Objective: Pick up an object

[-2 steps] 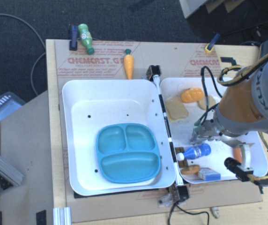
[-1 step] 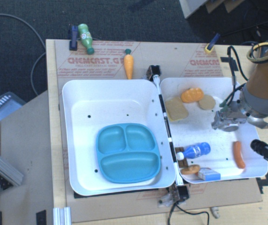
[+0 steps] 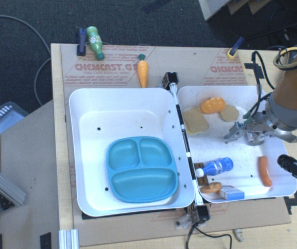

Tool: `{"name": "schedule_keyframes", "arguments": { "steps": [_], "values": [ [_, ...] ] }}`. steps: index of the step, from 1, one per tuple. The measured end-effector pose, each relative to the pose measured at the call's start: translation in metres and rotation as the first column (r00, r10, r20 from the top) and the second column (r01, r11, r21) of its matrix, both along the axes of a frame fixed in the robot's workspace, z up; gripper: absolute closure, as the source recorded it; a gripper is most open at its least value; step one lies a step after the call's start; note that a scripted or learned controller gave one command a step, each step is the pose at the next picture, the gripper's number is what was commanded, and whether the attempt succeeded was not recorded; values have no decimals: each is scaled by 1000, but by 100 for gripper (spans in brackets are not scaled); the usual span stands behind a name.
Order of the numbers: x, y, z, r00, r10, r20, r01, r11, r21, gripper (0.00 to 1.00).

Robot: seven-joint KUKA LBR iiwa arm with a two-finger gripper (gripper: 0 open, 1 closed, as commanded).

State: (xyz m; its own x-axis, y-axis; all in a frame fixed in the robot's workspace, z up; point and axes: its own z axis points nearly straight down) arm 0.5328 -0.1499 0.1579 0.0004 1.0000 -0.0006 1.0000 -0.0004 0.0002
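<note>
Over the right bin (image 3: 190, 95), gripper (image 3: 244, 134) hovers near hotdog (image 3: 265, 171).

Arm (image 3: 294, 95) cut by right edge; gripper (image 3: 240, 131) fingers blurred.

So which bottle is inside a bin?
The blue bottle, lying on its side in the right bin. The green bottle lies outside both bins, on the board at the back.
</note>
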Motion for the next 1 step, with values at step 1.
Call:
{"name": "schedule_keyframes", "arguments": {
  "steps": [1],
  "values": [
    [78, 48, -66, 1000, 2, 4, -2, 1000, -1, 0]
  ]
}}
